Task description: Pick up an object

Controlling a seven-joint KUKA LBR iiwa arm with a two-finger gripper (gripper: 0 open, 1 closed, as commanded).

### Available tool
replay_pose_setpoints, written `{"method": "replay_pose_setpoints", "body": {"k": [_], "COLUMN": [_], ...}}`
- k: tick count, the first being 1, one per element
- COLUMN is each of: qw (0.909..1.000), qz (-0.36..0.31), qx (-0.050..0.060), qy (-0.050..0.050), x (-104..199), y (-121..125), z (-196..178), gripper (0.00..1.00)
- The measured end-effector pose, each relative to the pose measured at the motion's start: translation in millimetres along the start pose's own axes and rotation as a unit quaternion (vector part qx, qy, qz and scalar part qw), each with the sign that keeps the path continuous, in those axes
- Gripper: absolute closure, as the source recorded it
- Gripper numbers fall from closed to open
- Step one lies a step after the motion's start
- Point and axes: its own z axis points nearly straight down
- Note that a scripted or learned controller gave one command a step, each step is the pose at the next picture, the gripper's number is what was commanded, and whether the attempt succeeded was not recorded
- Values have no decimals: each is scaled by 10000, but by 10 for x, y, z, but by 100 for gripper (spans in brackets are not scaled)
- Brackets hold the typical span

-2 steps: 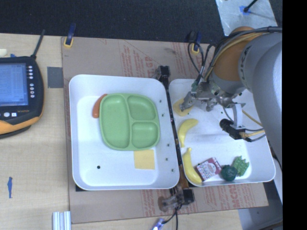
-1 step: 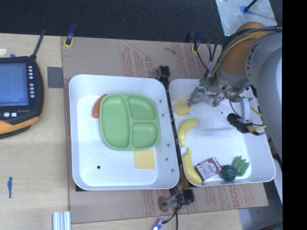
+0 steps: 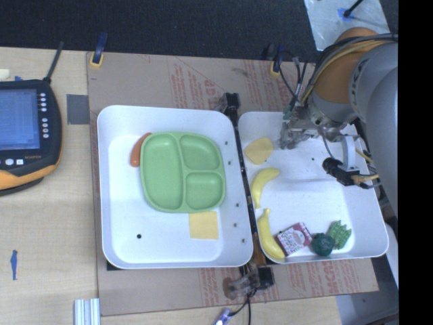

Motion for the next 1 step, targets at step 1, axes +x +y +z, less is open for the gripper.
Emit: {"method": "replay_pose_setpoints", "body": {"k": [1], "qw": [10000], "qz": [12], "qx": [-12], "qy": [10], "x": [829], "y": [-27], "z": [-906], "gripper": [100]}}
